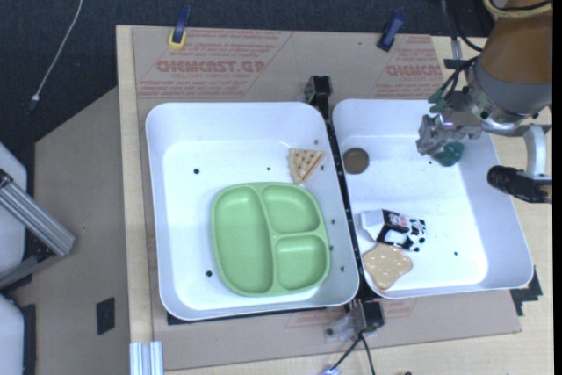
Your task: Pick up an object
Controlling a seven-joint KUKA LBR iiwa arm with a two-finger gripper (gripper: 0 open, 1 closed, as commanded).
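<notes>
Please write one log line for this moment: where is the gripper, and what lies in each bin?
gripper: over right bin, by teal item | right bin: disc, toast, cow | left bin: green plate, waffle

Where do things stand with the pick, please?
Gripper over right white bin, teal object at its tip. Grasp unconfirmed. Brown round disc nearby, apart.

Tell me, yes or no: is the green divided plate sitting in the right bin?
No. The green divided plate lies in the left bin, near its front edge.

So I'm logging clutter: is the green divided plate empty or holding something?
Empty: the green divided plate shows three bare compartments; the waffle-like piece lies beside it.
</notes>
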